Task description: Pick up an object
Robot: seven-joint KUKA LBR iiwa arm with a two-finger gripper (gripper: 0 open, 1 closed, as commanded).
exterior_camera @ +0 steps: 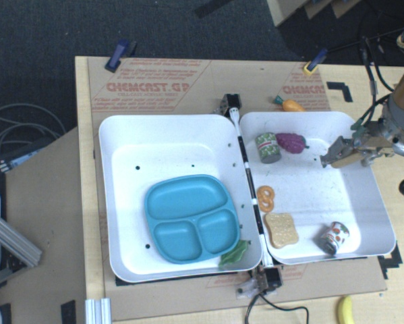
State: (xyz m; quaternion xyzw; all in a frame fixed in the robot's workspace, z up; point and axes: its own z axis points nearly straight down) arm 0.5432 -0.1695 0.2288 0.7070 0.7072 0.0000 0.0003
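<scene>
Two white bins sat side by side. Over the right bin (380, 211) the gripper (338, 155) hung with fingers spread, nothing between them, near a purple toy (291, 142) and a small can (268, 147).

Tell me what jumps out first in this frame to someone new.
The big blue divided plate in the left bin dominates, with a green leafy piece at its lower right edge. The right bin holds scattered small items: a can touching a purple toy at the top, a pretzel and toast slice by the divider. The arm's hand hangs over that bin's upper right.
</scene>
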